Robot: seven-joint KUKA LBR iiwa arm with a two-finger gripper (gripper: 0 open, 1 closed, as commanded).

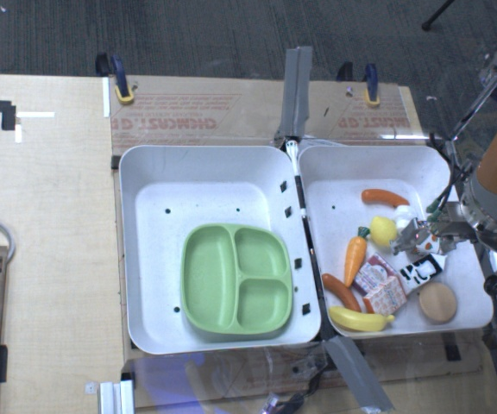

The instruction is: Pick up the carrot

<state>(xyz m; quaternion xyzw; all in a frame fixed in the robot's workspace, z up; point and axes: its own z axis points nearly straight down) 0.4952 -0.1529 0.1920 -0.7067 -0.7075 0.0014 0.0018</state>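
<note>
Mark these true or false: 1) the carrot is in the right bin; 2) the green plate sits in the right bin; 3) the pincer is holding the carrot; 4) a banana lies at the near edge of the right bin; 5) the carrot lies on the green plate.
1) True. The carrot lies in the right bin, beside the lemon.
2) False. The green plate sits in the left bin.
3) False. The pincer hovers to the right of the lemon, apart from the carrot, with nothing seen between its fingers.
4) True. The banana lies along the near edge of the right bin.
5) False. The carrot is in the right bin, among the other toy foods; the plate's compartments hold nothing.
</note>
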